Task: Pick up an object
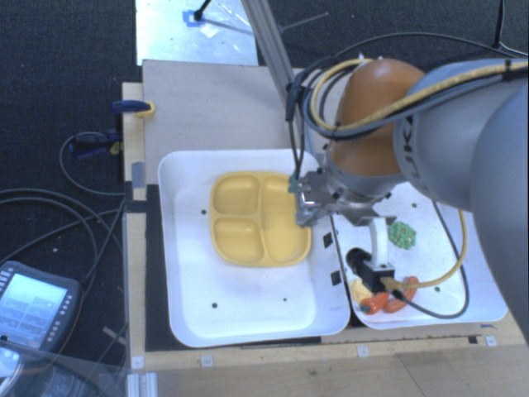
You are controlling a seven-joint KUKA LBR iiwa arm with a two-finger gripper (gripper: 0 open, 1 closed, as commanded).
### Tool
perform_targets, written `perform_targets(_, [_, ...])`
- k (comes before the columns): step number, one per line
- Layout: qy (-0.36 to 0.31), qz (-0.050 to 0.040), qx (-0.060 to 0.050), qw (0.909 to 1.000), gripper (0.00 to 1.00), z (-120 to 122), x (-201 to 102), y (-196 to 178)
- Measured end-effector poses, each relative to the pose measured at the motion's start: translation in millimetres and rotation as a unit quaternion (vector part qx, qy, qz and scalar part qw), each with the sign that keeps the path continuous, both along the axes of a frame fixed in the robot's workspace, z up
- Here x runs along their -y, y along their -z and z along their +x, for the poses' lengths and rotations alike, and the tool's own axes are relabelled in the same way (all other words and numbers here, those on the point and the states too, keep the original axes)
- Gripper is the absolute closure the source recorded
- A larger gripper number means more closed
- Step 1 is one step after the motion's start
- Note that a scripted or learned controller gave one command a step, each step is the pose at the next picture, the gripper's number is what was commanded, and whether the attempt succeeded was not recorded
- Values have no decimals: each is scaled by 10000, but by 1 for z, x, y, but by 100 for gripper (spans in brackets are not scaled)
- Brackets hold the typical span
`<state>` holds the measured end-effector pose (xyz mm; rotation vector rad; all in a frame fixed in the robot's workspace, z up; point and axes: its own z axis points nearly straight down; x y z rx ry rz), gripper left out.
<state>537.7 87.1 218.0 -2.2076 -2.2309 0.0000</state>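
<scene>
A pale wooden bench (207,106) stands on dark carpet, with a teach pendant (33,300) at the lower left of the frame, loose cables (91,246) beside it and a blue-and-yellow clamp (132,107) on the bench's upper left edge. Two white bins sit on it: the left bin (178,246) in the middle of the frame and the right bin (483,304) at the lower right.

The likeliest thing to be picked is the yellow divided plate (248,217), lying flat in the upper half of the left bin, its right rim close to the wall between the bins. The gripper (307,207) sits right at that rim. The plate looks like moulded plastic: probably light, stiff and smooth, so liable to slip. Lying flat, it offers no side to grasp; the raised outer rim or one of the ridges between its compartments seems the only hold, and a grip at one edge would likely let it swing or tilt.

The grey arm (463,131) and its orange band (372,98) cover much of the right bin. Whether the gripper is apart or together cannot be told, nor whether it touches the plate. In the right bin a green knobbly ball (402,235) shows near the middle, and below it a small cluster of red, orange and yellow pieces (382,300), too small to identify.
</scene>
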Motion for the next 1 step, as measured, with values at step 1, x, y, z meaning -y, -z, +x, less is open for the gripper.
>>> perform_targets(1, [46,-3,13,10000,0,1,3,0])
